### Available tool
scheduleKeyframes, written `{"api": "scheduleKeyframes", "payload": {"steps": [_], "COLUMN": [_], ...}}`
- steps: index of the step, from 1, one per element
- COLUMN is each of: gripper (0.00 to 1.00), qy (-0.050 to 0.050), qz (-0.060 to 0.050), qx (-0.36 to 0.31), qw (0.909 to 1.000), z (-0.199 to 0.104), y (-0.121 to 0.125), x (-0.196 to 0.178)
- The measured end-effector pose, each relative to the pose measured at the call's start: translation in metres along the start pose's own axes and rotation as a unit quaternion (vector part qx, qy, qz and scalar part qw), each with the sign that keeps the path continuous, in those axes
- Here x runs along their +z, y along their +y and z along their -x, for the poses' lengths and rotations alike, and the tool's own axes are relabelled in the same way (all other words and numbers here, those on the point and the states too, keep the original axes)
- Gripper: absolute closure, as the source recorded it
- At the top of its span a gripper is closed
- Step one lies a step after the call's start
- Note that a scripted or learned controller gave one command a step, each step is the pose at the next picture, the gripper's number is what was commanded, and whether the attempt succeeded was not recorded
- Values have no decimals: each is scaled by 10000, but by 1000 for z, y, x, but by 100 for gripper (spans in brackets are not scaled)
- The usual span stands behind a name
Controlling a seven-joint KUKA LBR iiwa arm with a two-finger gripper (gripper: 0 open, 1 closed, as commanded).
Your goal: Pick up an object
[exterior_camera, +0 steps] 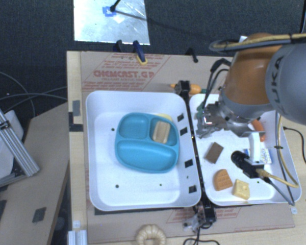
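Observation:
My gripper (203, 122) hangs low over the upper left part of the right bin (280, 190), close to the divider between the bins. Just below it lies a brown square block (213, 152). Further toward the front are an orange ridged piece (223, 179) and a pale yellow cracker-like piece (240, 189). A white and blue packet (256, 148) lies to the right of the block. An orange item (258, 124) peeks out from under the arm. Nothing shows in the gripper's grasp.
The left bin (104, 188) holds a blue divided plate (143, 154) with a tan slice (161, 131) in its upper right compartment and a yellow piece (164, 117) behind it. A beige ring (152, 235) lies on the bench in front of the bins.

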State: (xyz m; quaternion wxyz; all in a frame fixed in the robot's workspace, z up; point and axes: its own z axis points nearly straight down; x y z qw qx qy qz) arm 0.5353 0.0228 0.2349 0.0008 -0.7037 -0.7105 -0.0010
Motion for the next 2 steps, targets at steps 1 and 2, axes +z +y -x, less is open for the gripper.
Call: {"api": "scheduleKeyframes", "payload": {"steps": [1,2], "gripper": [100,100], "qy": [-9,-8], "qz": [3,5], "qx": [15,39], "qw": [10000,10000], "z": [-5,-1], "y": [-1,0], "x": [3,1]}}
